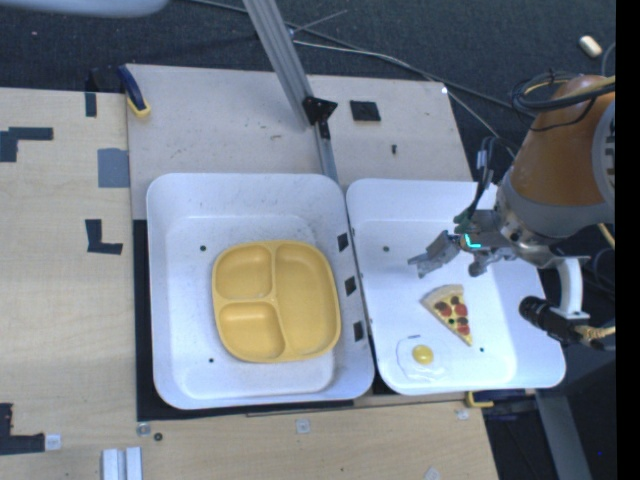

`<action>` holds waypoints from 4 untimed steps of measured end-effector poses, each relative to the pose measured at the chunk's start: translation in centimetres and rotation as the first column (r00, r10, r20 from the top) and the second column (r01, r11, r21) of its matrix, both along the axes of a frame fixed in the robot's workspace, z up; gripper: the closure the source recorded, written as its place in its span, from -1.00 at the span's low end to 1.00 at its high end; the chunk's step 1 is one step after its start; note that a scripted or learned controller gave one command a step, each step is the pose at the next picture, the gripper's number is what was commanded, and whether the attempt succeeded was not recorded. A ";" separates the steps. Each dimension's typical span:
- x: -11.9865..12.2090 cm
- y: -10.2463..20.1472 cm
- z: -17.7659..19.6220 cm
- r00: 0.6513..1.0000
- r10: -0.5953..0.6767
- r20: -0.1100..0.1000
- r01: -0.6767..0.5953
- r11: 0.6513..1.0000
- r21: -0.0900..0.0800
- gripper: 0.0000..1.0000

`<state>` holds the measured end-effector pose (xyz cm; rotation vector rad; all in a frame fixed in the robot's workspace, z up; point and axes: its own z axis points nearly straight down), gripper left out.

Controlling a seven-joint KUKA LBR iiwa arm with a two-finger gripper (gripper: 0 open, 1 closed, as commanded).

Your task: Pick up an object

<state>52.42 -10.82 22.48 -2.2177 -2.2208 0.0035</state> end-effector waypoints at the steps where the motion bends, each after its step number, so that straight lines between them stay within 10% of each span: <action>1: 0.0 0.0 0.0 1.000 0.000 0.001 0.000 1.000 0.000 -1.00; 4: 0.8 -0.7 -13.7 1.000 -0.003 0.011 0.003 1.000 -0.008 -1.00</action>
